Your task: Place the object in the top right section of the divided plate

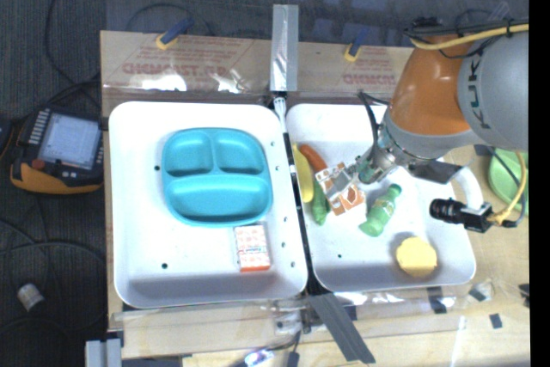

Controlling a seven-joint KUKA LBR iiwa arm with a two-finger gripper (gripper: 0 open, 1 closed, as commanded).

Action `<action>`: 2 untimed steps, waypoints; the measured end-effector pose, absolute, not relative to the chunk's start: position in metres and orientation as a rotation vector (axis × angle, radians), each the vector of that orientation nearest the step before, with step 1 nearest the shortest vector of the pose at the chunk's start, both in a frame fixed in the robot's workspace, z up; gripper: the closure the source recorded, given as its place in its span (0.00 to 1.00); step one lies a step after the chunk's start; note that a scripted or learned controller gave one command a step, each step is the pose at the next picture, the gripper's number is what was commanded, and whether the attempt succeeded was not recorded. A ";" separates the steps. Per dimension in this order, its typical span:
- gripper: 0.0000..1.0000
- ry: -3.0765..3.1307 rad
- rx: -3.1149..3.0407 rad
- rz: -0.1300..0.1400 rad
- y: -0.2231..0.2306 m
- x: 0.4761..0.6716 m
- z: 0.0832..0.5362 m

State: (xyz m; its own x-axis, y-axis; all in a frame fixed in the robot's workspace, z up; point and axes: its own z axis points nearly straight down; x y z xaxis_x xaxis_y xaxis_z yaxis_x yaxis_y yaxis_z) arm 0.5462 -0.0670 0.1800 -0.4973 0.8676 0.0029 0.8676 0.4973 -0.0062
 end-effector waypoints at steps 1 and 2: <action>1.00 -2.657 -1.684 0.003 -0.010 0.539 0.184; 0.00 -2.653 -1.677 0.008 -0.009 0.537 0.180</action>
State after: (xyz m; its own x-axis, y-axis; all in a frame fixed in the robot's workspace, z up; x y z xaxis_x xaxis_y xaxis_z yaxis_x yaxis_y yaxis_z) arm 0.5374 -0.0088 0.1803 -0.4289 0.9034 -0.0003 0.9034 0.4289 -0.0060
